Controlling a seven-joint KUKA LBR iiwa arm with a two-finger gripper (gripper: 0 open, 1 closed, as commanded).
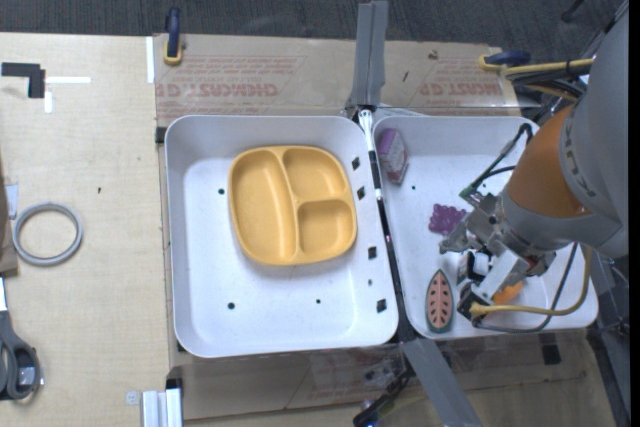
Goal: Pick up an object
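Observation:
My gripper (473, 267) hangs low over the right bin (420, 137), in its lower middle part. Just left of it lies a flat pink slice with dark seeds and a green rim (438, 300). A small bunch of purple grapes (446, 217) lies a little up and left of the gripper. A pale purple object (391, 155) rests against the bin's upper left wall. A bit of something orange (508, 293) shows under the wrist, mostly hidden by the arm. Nothing is visibly held.
The left bin (200, 305) holds a yellow divided plate (293, 205). A grey ring (44, 233) and scissors (18, 367) lie on the bench at the far left. The arm covers the right bin's right side.

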